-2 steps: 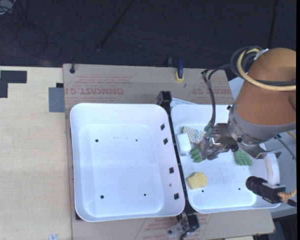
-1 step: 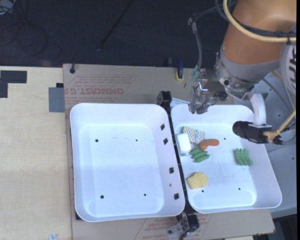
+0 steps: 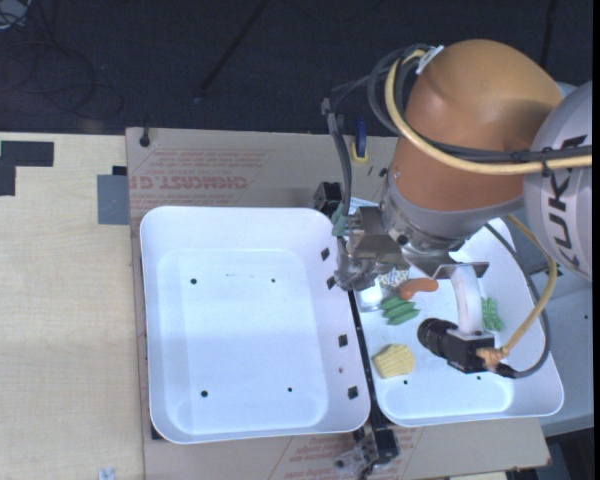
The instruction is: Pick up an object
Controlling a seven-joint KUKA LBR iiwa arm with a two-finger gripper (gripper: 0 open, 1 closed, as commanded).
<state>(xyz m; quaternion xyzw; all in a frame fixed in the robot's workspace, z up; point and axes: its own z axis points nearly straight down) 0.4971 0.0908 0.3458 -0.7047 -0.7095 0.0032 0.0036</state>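
Observation:
My gripper [image 3: 365, 265] hangs low over the left side of the right bin [image 3: 460, 403], close to the wall shared with the left bin. Just right of it lies a small orange piece [image 3: 419, 288], and a dark green piece [image 3: 401, 312] sits directly below that. A yellow ridged piece [image 3: 394, 360] rests nearer the front of the bin. A light green piece [image 3: 493, 315] lies toward the bin's right side. The arm's wide orange band and grey wrist hide the back of the right bin.
The left bin [image 3: 170, 318] stands beside the right one, with a raised divider [image 3: 346, 328] between them. Both rest on a cardboard sheet [image 3: 230, 173] on the pale wooden bench [image 3: 50, 298].

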